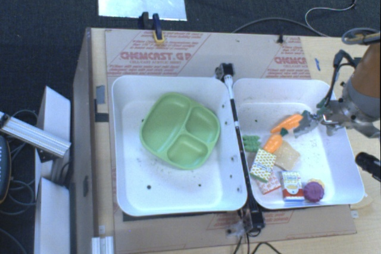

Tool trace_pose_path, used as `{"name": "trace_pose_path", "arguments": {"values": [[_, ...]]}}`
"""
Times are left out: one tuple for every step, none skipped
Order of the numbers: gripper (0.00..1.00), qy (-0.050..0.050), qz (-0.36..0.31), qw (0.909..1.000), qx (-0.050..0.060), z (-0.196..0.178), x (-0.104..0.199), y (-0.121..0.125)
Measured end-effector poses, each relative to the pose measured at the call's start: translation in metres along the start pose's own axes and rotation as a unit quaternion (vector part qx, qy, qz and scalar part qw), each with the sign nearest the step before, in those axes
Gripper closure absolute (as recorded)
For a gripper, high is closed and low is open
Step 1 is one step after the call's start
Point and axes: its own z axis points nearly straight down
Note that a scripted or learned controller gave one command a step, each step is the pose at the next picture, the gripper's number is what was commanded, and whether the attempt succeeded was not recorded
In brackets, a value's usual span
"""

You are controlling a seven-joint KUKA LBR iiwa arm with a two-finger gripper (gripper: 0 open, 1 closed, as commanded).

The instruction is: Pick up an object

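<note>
The right bin (348, 171) holds several small items. An orange carrot-shaped piece (287, 123) lies near its middle, with a second orange piece (273, 143) just below it. Around them sit a green item (251, 142), a tan block (287, 156), a patterned packet (262, 165), a red and white carton (291, 184) and a purple object (314, 190). My gripper (309, 122) reaches in from the right, low in the bin, with its tip right at the right end of the upper orange piece. Whether they touch is unclear.
The left bin (122, 128) bears a green divided plate (180, 129). A black divider bar (236, 128) runs between the bins. A black part (369, 163) sticks in at the right bin's edge. Cables lie beyond the bench at the back right.
</note>
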Motion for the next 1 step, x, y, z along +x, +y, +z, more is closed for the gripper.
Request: {"name": "trace_pose_path", "arguments": {"values": [[0.00, 0.000, 0.000, 1.0000, -0.001, 0.1319, 0.0062, 0.0402]]}}
